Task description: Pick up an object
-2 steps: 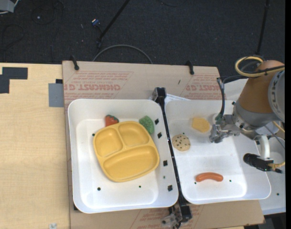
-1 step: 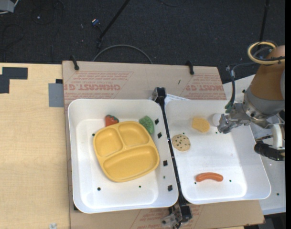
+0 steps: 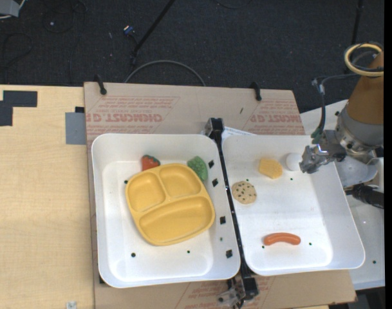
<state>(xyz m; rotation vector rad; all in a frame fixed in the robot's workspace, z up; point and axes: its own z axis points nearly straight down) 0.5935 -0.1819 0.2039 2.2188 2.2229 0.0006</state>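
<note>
Though blurred beyond telling its opening, pincer (image 3: 309,159) hovered at right bin's (image 3: 350,237) upper right edge, just beside white ball (image 3: 292,161). Held in that bin: yellow chunk (image 3: 270,168), cookie (image 3: 244,192), sausage (image 3: 282,239). Held in left bin (image 3: 112,250): yellow tray (image 3: 170,203), tomato (image 3: 150,162), green leaf (image 3: 198,167).

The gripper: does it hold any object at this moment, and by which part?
Nothing shows between its fingers. The gripper hangs at the right bin's far right side, close to a small white ball, but no hold is visible.
</note>
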